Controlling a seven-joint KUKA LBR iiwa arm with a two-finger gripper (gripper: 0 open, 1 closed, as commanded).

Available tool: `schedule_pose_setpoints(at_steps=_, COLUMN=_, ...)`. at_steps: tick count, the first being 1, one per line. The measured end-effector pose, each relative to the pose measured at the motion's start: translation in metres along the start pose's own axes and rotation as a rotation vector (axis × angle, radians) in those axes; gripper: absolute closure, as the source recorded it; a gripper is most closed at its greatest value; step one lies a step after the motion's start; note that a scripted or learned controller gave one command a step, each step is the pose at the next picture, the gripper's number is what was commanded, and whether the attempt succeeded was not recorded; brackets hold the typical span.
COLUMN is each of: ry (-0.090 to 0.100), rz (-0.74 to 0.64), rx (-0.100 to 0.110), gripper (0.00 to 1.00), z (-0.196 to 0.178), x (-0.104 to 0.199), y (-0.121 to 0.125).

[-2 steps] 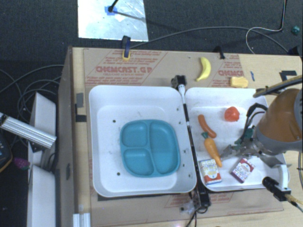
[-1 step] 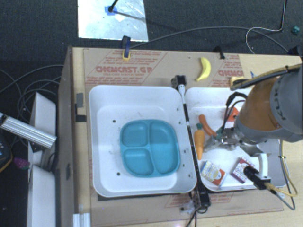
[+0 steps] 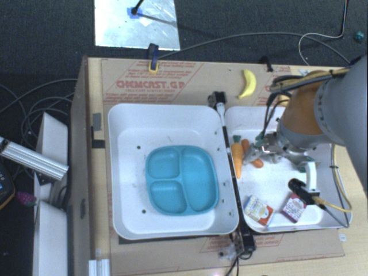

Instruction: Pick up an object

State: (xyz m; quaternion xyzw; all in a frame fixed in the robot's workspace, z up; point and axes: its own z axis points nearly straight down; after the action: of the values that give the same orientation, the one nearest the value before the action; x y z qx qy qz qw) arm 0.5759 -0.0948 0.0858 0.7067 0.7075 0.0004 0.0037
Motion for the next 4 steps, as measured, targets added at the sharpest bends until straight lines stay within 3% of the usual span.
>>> schedule_pose_setpoints(at_steps=1, ry=0.003, rz=-0.004, rx=0.002, gripper=0.00, z=0.001, x=-0.002, y=0.080)
schedule_pose_setpoints(at_steps=3, ry=0.004, rz=0.000, rx=0.005, gripper=0.00, z=0.001, x=0.007, y=-0.005)
schedule_pose_setpoints(at_steps=4, ry=0.004, rz=-0.002, rx=0.004, gripper=0.00, z=0.001, x=0.005, y=0.026)
